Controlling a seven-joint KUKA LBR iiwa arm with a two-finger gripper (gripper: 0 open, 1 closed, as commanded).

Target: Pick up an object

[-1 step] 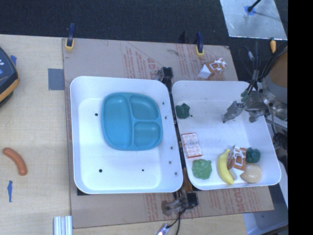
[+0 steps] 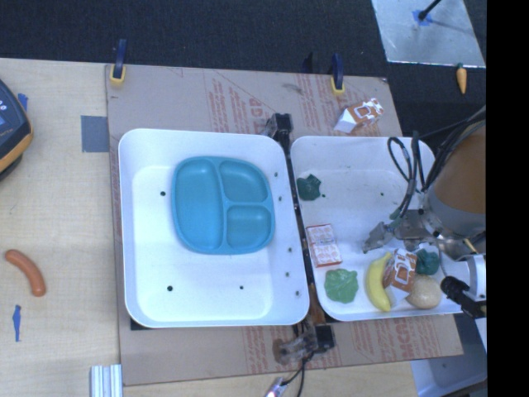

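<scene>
My gripper (image 2: 382, 236) hangs low over the right bin (image 2: 355, 160), just above and left of a cluster of objects in its front right corner. That cluster holds a yellow banana (image 2: 378, 284), a small orange and white carton (image 2: 402, 273), a teal lump (image 2: 427, 262) and a pale potato-like piece (image 2: 423, 294). A green leafy piece (image 2: 340, 285) lies left of the banana. A red and white packet (image 2: 322, 245) rests by the bin's left wall, and a dark green lump (image 2: 308, 187) sits farther back. Nothing shows in the gripper's grasp.
The left bin (image 2: 145, 222) holds a blue divided plate (image 2: 223, 204). Outside the bins, a small carton (image 2: 359, 116) lies on the cardboard behind the right bin, and a sausage (image 2: 26, 271) lies on the bench at far left. Black cables (image 2: 409, 168) loop beside the arm.
</scene>
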